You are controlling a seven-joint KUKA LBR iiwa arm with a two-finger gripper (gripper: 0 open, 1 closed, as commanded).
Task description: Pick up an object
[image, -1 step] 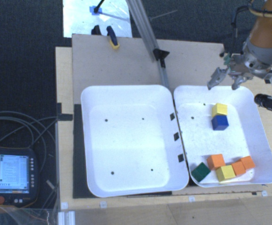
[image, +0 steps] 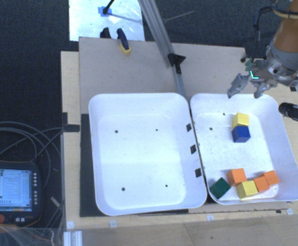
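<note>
My tool (image: 247, 88) hangs released above the right bin's (image: 288, 152) far rim; the yellow cube (image: 241, 119) below, touching the blue cube (image: 241, 134), looks light, rigid; grip its free flat sides.

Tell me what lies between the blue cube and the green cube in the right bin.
In the camera view, only bare white bin floor lies between the blue cube and the green cube; the orange cube sits beside that line.

Counts on your bench

You have two white bins (image: 143, 152), two yellow cubes (image: 240, 119), three orange cubes (image: 236, 176), one blue cube (image: 241, 134) and one green cube (image: 220, 187).
</note>
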